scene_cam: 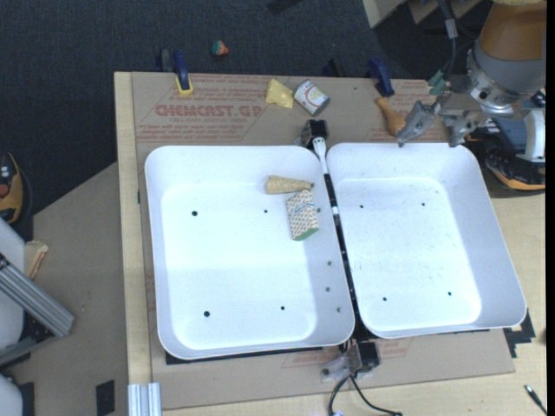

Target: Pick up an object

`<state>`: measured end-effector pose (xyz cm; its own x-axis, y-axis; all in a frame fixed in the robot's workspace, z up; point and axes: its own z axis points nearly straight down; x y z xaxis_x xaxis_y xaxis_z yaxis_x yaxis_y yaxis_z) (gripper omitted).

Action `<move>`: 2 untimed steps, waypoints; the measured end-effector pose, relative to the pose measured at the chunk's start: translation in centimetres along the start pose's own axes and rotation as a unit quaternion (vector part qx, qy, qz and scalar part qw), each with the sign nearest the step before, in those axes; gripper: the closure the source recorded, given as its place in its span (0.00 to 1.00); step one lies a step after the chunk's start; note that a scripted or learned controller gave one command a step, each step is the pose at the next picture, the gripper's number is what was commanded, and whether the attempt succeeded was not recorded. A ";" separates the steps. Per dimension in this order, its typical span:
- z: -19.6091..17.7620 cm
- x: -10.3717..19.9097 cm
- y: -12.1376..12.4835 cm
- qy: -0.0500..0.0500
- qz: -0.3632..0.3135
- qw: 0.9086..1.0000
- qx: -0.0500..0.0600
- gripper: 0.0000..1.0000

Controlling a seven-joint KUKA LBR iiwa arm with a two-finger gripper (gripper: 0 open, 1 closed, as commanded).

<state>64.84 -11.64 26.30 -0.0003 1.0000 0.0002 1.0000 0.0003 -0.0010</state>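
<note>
gripper (431, 128) first: we see it hanging at the upper right, over the far rim of the right bin (499, 232), its two thin fingers spread apart with nothing between them. above it the grey wrist rises to the orange band of the arm (513, 33). going from the left, the left bin (173, 258) holds two things near its upper right part: a tan cone-shaped object (287, 185) lying on its side, and a small patterned packet (302, 214) just below it, the two close enough that we cannot tell whether they touch. both lie near the dark seam where the bins meet, well apart from the gripper. behind the bins, on the cardboard sheet (208, 109), we see a blue clamp (181, 70) with a yellow tip, then a yellow wedge (279, 94) and a small white box (311, 97) just beside it, then a black bracket (316, 132) at the head of the seam. further right sit a second blue clamp (378, 75) and an orange carrot-like piece (391, 116), which lies just left of the fingers. on the dark carpet beyond the bench rests a small coloured ball (220, 48).
</note>
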 end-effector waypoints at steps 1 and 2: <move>-1.1 0.0 0.1 -0.001 0.000 1.000 -0.002 1.00; -4.4 11.8 -1.7 0.002 -0.006 1.000 -0.003 1.00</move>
<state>63.16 0.15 30.73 -0.0132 0.9999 0.0047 0.9999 0.0132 0.0045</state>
